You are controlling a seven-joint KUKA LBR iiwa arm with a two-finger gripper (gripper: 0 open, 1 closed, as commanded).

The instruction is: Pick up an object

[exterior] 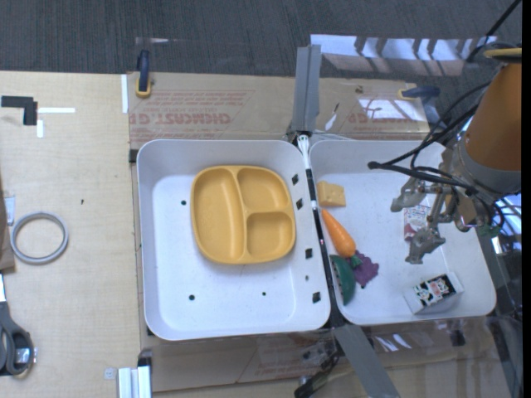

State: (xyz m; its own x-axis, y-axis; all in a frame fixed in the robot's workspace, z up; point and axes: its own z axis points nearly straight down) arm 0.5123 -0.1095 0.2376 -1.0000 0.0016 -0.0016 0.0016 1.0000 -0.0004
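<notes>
Right bin (382,305), box (435,291) – below hand (421,226)

End effector (421,239) pointing down, empty

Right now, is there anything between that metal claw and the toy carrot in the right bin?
No. In the camera view, only bare white bin floor lies between the gripper and the carrot.

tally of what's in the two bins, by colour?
Yellow: 2, divided plate in the left bin, cheese wedge in the right
Orange: 1, carrot
Green: 1, leafy toy
Purple: 1, grape cluster
Black and white: 1, small box
Total: 6
</notes>
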